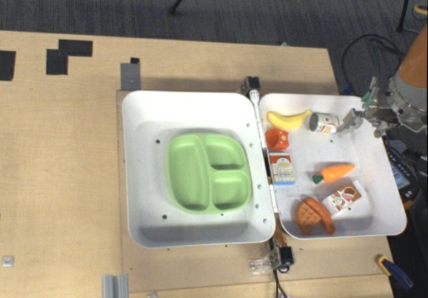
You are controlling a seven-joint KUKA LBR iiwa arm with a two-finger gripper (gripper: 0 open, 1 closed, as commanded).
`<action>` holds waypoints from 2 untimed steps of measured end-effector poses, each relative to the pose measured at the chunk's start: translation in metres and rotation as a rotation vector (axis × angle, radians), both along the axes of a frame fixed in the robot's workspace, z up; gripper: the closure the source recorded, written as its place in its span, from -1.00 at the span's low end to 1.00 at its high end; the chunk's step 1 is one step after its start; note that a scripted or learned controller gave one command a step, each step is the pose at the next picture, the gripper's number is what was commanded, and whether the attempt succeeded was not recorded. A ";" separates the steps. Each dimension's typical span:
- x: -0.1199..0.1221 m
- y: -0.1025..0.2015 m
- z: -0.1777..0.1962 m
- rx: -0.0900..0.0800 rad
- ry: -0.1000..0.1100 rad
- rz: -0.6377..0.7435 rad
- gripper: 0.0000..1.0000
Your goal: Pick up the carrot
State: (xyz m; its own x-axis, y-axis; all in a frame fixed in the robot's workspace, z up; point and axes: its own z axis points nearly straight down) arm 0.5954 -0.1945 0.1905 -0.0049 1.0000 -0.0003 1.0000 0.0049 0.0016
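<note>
From the overhead camera, the tabletop (60,176) carries two white bins side by side. The left bin (144,156) holds a green divided plate (208,172). The right bin (374,183) holds the carrot (334,172), lying on its side near the bin's middle, orange tip toward the right, green end toward the left. Around it lie a banana (289,118), a small can (324,123), a red item (277,139), a small carton (282,170), a waffle (313,215) and a brown-and-white packet (344,199). The tool (361,118) hangs over the right bin's upper right part, well apart from the carrot, nothing between its fingers; whether they stand apart or together, I cannot tell.
</note>
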 end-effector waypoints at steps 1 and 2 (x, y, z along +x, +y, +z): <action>-0.066 0.001 -0.097 0.000 -0.001 -0.121 -1.00; -0.076 0.010 -0.103 -0.006 -0.011 0.272 -1.00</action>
State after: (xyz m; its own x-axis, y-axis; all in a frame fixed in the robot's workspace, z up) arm 0.5196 -0.1844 0.0878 -0.2737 0.9618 -0.0079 0.9617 0.2738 0.0114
